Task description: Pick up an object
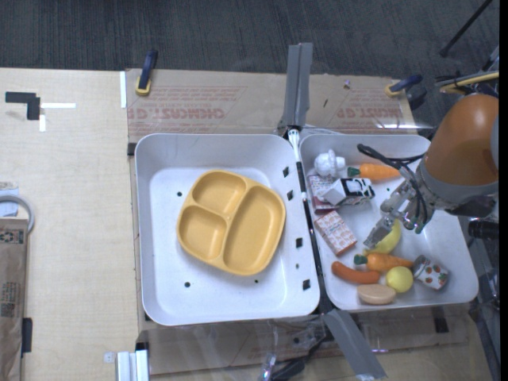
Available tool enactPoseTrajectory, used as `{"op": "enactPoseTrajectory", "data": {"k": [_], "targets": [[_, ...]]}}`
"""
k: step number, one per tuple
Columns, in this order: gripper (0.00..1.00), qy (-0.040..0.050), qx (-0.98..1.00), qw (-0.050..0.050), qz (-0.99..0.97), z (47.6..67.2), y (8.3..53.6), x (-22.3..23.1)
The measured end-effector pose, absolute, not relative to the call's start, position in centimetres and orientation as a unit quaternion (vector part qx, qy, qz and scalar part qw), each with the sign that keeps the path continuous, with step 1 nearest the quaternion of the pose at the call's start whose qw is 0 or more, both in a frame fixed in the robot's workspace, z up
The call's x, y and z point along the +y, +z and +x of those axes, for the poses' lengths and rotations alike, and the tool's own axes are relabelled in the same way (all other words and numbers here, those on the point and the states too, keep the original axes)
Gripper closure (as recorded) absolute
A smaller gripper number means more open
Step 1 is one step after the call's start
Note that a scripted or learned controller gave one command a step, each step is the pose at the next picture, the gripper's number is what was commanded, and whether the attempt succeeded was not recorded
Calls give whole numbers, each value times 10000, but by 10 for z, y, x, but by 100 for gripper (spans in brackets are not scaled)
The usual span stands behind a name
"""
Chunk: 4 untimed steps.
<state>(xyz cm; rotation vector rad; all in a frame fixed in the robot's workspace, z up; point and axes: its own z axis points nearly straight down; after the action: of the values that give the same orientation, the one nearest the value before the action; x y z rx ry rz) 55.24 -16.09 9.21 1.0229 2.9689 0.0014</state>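
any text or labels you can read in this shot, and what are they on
"CHEMCAST GP", seen upside down and repeated, printed in red on the brown cardboard sheet behind the bins.
The small cartons in the right bin carry print that is too small and blurred to read.

Left bin (pixel 155 236): open floor around the yellow tray (pixel 231 221). Right bin (pixel 468 272): toy food crowds the middle and near edge (banana (pixel 389 236), carrot (pixel 387 261), lemon (pixel 399 279)); little clearance.
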Motion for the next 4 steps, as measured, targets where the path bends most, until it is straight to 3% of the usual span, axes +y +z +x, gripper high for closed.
{"op": "enactPoseTrajectory", "data": {"k": [1, 2, 3, 4], "targets": [[0, 5, 9462, 13, 3237, 626, 93, -188], [0, 3, 9579, 14, 2870, 579, 93, -204], [0, 3, 9737, 11, 2277, 561, 93, -197], [0, 4, 9626, 19, 2709, 602, 93, -166]]}}
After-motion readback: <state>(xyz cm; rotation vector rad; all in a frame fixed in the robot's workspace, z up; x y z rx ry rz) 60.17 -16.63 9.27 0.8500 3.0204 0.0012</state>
